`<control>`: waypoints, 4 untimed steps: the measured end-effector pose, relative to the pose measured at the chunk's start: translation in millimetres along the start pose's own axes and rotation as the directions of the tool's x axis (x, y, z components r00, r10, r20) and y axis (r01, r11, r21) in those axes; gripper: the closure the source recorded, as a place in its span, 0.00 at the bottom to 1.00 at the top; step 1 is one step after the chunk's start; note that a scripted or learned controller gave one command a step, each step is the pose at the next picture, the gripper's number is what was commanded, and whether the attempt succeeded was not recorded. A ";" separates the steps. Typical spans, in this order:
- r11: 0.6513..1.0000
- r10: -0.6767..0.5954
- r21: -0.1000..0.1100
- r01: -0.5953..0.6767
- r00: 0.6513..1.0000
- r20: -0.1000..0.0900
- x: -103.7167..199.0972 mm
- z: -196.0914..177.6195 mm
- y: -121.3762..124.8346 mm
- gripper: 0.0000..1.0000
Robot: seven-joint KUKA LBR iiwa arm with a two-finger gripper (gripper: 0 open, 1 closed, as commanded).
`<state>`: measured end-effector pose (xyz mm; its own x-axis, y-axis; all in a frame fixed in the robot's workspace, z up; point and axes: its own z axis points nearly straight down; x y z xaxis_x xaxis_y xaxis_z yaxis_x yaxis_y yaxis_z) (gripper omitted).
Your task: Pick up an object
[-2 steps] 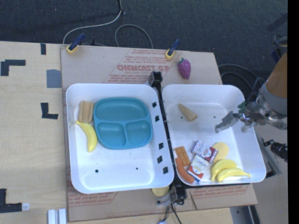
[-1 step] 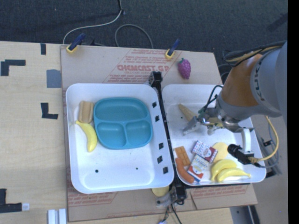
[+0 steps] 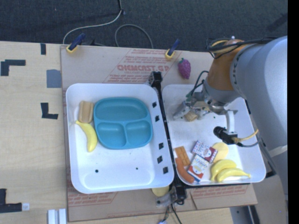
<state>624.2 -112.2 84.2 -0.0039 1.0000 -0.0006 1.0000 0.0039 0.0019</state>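
Your single arm (image 3: 261, 78) enters from the right of the camera view, its broad grey body covering the upper right of the scene. Note the orange band (image 3: 223, 73) above the wrist, curving leftward and downward. Below the band, your wrist tilts down and to the left, ending in the gripper (image 3: 189, 112), which sits low with its metal fingers (image 3: 180, 112) pointing left. A tan object appears between the fingers, but you cannot confirm a grasp.

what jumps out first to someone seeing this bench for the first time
The big grey arm with its orange band reaches in from the right, its gripper low over the right bin. Next, the blue divided plate in the left bin, a banana beside it.
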 end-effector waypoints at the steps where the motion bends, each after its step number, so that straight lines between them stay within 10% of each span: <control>1: 1.000 0.001 0.000 -0.001 1.000 0.000 -7.9 -1.8 32.3 0.00; 2: 1.000 0.003 -0.002 -0.003 1.000 0.002 3.4 -1.9 24.8 0.00; 3: 1.000 0.002 -0.001 -0.002 1.000 0.004 2.8 -12.2 25.0 1.00; 4: 1.000 -0.004 -0.005 0.004 1.000 -0.004 68.6 -106.4 -1.9 1.00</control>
